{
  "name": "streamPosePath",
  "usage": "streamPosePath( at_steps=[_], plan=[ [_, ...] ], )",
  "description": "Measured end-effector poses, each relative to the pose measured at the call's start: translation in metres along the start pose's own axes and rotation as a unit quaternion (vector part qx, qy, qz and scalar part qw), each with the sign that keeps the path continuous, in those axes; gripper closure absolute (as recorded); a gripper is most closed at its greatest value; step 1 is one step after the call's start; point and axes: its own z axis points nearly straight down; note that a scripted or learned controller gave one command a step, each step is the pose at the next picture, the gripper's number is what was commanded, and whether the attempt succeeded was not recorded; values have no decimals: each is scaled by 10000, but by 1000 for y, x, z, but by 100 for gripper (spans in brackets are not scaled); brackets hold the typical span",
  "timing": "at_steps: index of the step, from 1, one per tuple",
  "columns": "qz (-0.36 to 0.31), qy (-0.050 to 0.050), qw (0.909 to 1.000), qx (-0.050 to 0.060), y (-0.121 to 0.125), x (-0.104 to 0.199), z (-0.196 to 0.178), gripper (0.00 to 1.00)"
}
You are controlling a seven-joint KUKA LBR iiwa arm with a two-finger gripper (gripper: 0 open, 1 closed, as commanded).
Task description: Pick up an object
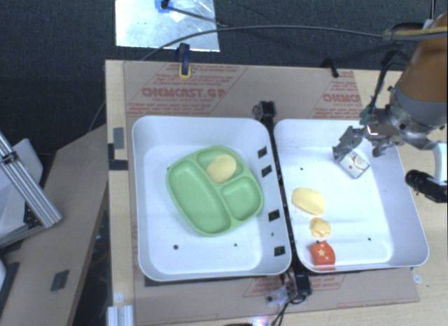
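So the gripper (348,147) hangs over the right bin (402,244), and I can't tell if it's clenched or loose. A small white packet (356,164) (orange mark on it) lies just below it, tilted, long axis running upper-left to lower-right.

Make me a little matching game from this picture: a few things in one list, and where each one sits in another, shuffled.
Things:
1. green divided plate
2. red item with a star
3. claw
4. blue clamp

Places:
A. over the right bin's far part
B. in the left bin
C. at the board's far edge
D. at the right bin's near edge

Pairs: 1-B, 2-D, 3-A, 4-C
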Motion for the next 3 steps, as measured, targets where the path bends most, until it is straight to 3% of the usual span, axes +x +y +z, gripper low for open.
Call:
streamPosePath(
  at_steps=[1,3],
  plan=[
    [-11,-9,10000,-57,2,0,-6,0],
    [-13,-2,10000,-35,2,11,106,0]
  ],
)
